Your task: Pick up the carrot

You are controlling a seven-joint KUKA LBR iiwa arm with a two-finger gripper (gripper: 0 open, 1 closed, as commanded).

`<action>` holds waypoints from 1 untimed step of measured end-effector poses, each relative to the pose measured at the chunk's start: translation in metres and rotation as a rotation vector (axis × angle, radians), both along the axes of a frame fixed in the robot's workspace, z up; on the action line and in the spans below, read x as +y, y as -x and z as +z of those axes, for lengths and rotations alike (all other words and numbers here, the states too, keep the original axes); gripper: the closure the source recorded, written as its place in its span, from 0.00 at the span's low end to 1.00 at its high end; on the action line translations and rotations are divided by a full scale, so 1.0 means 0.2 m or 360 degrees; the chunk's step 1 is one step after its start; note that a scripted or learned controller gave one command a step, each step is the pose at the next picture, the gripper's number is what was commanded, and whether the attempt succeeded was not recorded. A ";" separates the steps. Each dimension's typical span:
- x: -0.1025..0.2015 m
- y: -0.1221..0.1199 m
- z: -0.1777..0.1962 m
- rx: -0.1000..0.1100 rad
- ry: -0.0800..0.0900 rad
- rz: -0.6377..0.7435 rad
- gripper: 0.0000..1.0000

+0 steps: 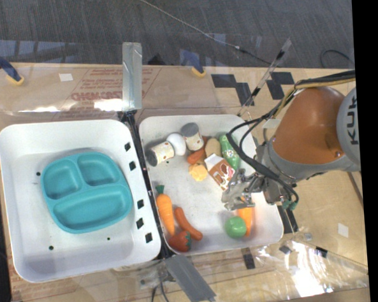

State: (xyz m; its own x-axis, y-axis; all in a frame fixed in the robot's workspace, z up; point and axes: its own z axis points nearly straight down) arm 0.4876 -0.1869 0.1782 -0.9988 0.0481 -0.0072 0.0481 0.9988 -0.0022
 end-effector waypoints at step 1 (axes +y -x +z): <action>-0.12 0.05 0.19 0.0003 0.0001 -0.0019 1.00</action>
